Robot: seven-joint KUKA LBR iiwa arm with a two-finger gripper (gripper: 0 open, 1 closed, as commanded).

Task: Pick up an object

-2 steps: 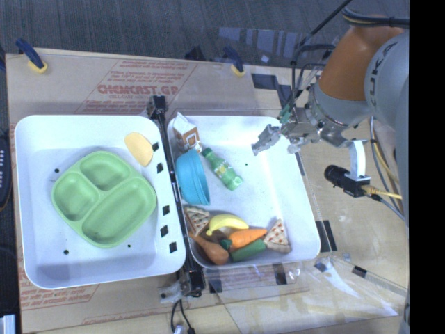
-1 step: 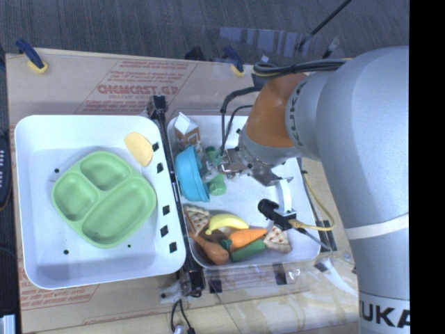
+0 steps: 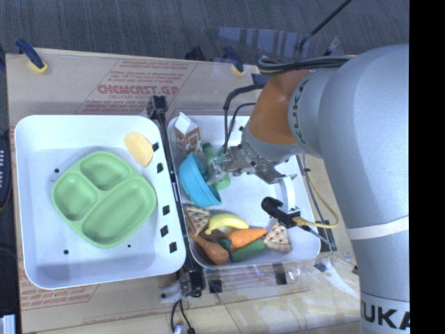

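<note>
Here, camera view, looking down at a slant. Two white bins sit side by side. The left bin (image 3: pixel 28 186) holds a green divided plate (image 3: pixel 104 197) and a yellow piece (image 3: pixel 139 147) near its upper right corner. The right bin (image 3: pixel 306 249) holds the pile of toy food: a small carton (image 3: pixel 186 132) at the top, a blue bowl (image 3: pixel 198 181) lying tilted on its side, a banana (image 3: pixel 227 222), a carrot (image 3: pixel 247 238), a dark green vegetable (image 3: pixel 247 252) below the carrot, and a sandwich wedge (image 3: pixel 278 238) to the right.

The arm (image 3: pixel 361 138) reaches in from the right, and the gripper (image 3: pixel 221 164) sits low in the right bin, just beside the upper rim of the blue bowl, with something green (image 3: pixel 221 181) at its tip. Whether it is open or closed I cannot tell; the wrist hides it.

Judgement: the likely target is the bowl or the green item next to it. Both look like light, hard plastic, stiff and somewhat slippery, not fragile. The bowl's thin rim looks like the best place to pinch; its rounded wall would probably slip. The banana and carrot, taken across their narrow middle, look like easier picks.
</note>
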